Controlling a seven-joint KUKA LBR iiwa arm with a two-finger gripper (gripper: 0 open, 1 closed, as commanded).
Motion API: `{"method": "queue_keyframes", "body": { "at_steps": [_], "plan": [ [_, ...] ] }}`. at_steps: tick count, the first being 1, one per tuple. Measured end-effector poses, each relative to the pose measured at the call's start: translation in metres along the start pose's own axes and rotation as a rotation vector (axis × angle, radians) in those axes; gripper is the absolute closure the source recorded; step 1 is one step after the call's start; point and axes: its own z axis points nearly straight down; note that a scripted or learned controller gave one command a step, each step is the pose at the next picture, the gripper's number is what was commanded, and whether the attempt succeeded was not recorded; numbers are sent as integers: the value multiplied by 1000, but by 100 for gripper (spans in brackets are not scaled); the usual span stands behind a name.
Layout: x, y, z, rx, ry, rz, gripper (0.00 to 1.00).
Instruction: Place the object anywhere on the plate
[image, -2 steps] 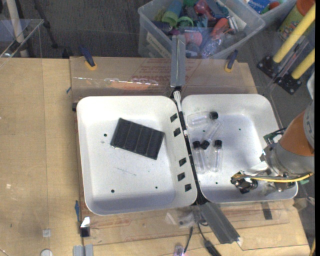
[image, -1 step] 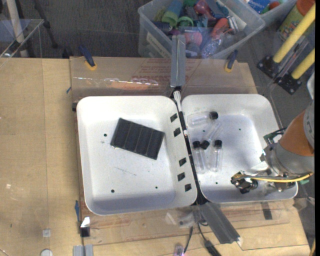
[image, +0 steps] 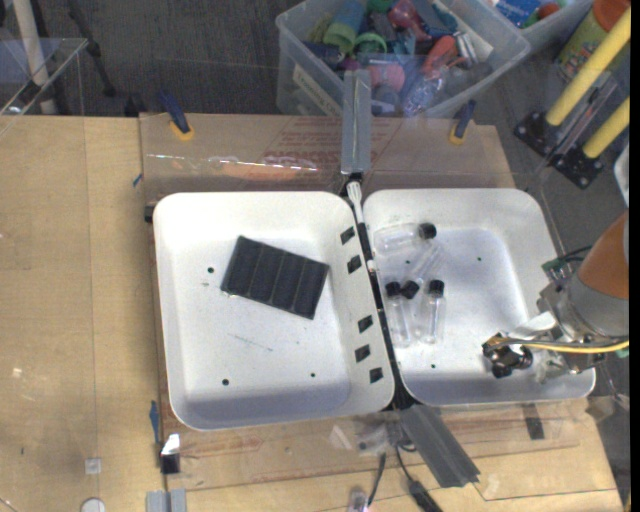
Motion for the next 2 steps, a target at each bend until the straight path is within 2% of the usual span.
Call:
{"method": "queue_keyframes", "body": {
  "at_steps": [2],
  "plan": [
    [-8,-8,-1,-19,8,2,100]
  ]
}}
